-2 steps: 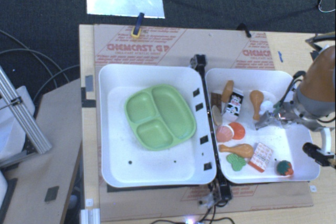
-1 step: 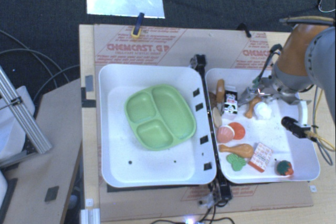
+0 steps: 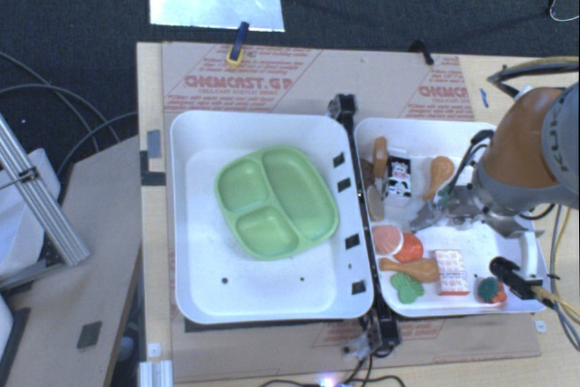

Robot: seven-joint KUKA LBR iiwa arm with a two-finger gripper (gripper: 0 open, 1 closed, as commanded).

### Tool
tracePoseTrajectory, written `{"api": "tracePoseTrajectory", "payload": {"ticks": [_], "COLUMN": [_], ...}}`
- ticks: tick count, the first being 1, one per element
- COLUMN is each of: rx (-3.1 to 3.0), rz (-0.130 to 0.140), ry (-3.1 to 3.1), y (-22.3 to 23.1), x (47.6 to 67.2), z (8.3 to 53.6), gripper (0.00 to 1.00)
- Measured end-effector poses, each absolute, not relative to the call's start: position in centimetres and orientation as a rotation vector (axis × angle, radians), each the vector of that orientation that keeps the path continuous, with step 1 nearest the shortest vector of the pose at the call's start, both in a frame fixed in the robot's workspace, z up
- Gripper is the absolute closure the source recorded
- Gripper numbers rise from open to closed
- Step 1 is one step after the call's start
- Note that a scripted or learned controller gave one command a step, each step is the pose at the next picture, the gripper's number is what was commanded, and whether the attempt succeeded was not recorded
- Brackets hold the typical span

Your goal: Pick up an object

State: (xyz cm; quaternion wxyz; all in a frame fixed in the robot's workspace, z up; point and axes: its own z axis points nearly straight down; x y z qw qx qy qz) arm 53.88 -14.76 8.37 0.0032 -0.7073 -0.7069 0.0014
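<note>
Your gripper (image 3: 433,215) hangs over the right bin's (image 3: 412,130) middle, beside the milk carton (image 3: 398,177). You cannot tell its jaws' state. A green tray (image 3: 275,200) sits mid left bin (image 3: 199,195).

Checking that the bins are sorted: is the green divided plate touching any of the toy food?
Apart. The camera view shows the green plate alone in the left bin; the toy food lies in the right bin.

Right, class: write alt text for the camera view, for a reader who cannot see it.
A grey and orange robot arm reaches from the right over the right white bin, its gripper low among small toy foods such as a chicken drumstick and a milk carton. The left white bin holds a green divided plate.
</note>
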Motion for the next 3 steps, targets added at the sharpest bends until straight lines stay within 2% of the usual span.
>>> {"api": "tracePoseTrajectory", "payload": {"ticks": [1, 2, 3], "rx": [-2.217, -2.230, -2.218], "rz": [-0.003, 0.003, -0.006], "ry": [-2.230, -2.218, -2.234], "y": [-14.1, -21.2, -20.5], "x": [57.7, 54.6, 61.3], "z": [8.5, 9.8, 8.5], "gripper": [0.00, 0.00, 0.00]}}
